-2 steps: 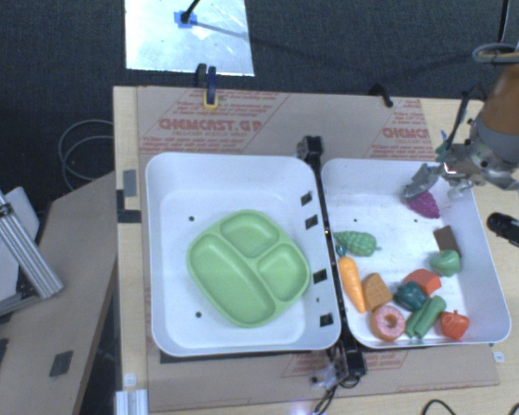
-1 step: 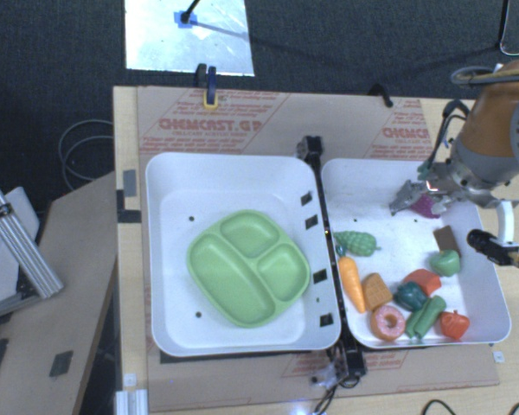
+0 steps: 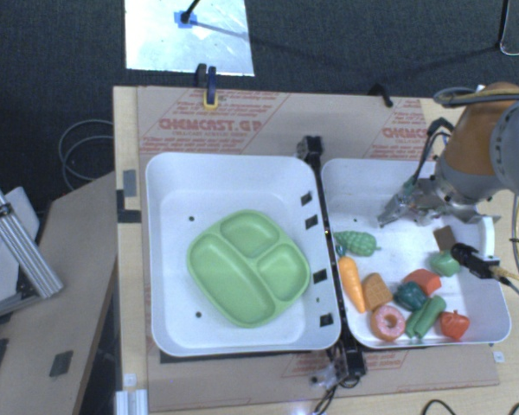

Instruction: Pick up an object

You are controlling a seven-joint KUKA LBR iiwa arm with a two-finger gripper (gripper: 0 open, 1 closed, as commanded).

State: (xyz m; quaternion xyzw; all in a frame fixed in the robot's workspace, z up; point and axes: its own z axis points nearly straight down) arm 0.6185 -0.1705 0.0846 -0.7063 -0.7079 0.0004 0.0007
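Nothing sits between the gripper (image 3: 404, 207) fingers.

Camera view: single fixed camera, mounted high above the tabletop (image 3: 242, 111), looking down at a slant. Distant enough to frame both white bins (image 3: 169, 232), surrounding floor, and the arm (image 3: 493, 145) entering from the right.

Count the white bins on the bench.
2. The left bin holds a green divided plate; the right bin holds the toy food, with the hand over it.
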